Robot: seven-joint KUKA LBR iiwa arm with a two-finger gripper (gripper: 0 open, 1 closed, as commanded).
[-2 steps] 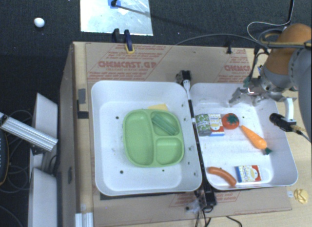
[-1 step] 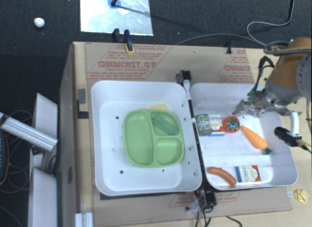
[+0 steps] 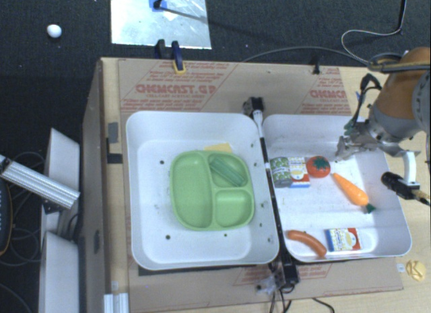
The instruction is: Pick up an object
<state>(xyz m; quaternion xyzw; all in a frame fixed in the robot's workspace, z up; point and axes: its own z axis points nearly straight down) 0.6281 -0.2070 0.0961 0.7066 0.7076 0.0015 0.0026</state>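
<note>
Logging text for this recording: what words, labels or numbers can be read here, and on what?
"CHEMCAST GP": red print, repeated, on the brown sheet under the bins; the copy at right is partly cut off.
Green carton: label too small to read.
Blue-edged carton: print too blurred to read.

"CHEMCAST GP" in red, upside down, on the brown protective sheet [image 3: 176, 89] behind the bins; same red lettering, partly readable, on the sheet's right part; print on two small cartons [image 3: 290, 171] [image 3: 344, 239] too small to read.
</note>
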